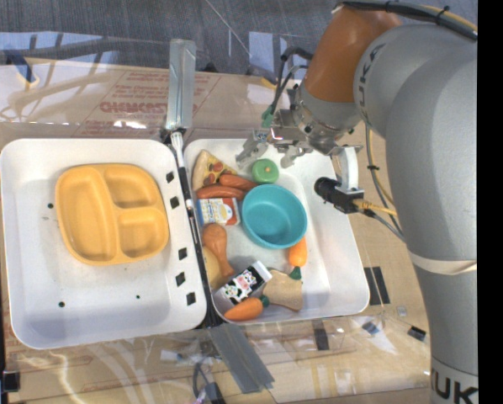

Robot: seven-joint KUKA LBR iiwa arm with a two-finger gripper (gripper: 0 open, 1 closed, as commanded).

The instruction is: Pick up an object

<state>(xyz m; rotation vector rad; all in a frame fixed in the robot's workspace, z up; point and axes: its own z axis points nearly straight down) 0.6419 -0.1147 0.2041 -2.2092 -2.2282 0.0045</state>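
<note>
1. The big grey arm (420,141) comes in from the right side. It has an orange band above its wrist. It leans over the far end of the right bin (340,259).

2. The left bin (24,251) has a yellow tray (111,211) in it, with three parts for food. It lies well apart from the gripper.

3. The right bin is full of toy food. A blue bowl (273,215) sits in the middle. Near it lie a pizza slice (205,168), a hot dog (220,192), a chicken leg (217,251), a small milk carton (243,284) with cow spots, and two carrots (297,254).

4. The gripper (277,150) hangs just over a small green round thing (265,172) at the far end of the right bin. The green thing touches the rim of the blue bowl or sits just beside it; I cannot tell which.

5. The gripper's fingers look spread apart, and nothing sits between them. So nothing has been picked up yet.

6. I think this is the reaching step. The green thing looks like the one the arm wants.

7. Next, the gripper should go straight down, with one finger on each side of the green thing, and then squeeze.

8. The green thing is small, smooth and round. It may slip away, or a finger may bump the bowl.
</note>
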